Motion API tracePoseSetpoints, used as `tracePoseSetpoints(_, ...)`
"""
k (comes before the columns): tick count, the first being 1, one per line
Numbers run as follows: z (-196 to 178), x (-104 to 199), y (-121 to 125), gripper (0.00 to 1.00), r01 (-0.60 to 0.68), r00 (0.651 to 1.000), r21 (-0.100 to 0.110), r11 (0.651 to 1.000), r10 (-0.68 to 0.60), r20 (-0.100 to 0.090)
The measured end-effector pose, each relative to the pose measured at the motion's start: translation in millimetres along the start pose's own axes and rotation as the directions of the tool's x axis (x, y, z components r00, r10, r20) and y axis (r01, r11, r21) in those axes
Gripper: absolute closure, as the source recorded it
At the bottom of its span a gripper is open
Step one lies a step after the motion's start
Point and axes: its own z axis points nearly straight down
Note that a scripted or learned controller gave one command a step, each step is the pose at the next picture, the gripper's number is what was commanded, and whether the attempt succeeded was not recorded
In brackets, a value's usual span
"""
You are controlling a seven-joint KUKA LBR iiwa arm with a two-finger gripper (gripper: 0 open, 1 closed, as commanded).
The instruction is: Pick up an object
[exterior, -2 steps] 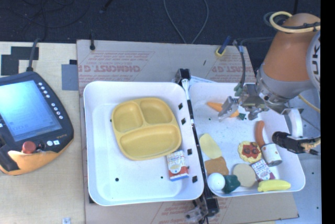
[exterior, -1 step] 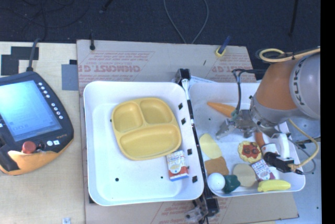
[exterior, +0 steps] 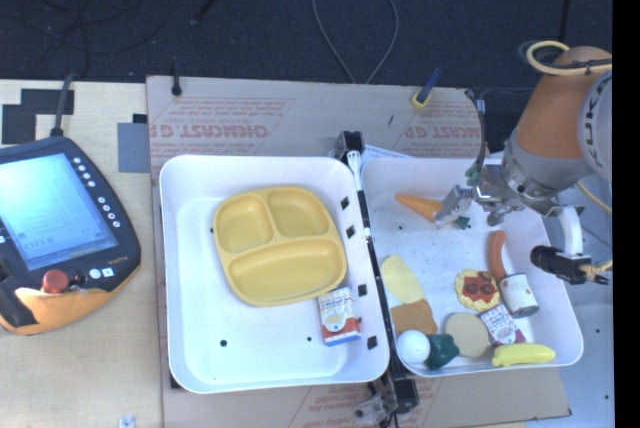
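Tool (exterior: 462,207) hangs low over the right bin (exterior: 570,336) beside the carrot (exterior: 418,206); finger spread unclear.

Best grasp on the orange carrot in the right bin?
Grip the orange tapered carrot across its thicker middle, coming straight down from above. It lies flat and apart from the other toys, long axis running left-right, so the fingers should close across its narrow width. The gripper sits just right of it.

arm (exterior: 560,131): orange band | grey wrist | yellow cable loop | metal jaws
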Motion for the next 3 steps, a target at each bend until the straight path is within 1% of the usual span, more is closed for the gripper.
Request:
tracePoseSetpoints(1, 36, -44, -24, 0.0, -0.003, 1.0, 0.003, 1.0, 0.003, -0.001)
tracePoseSetpoints(2, 56, -37, -96, 0.0, -0.002, 1.0, 0.001, 1.0, 0.002, -0.003)
tracePoseSetpoints(3, 49, -38, -96, 1.0, -0.009, 1.0, 0.004, 1.0, 0.009, -0.007)
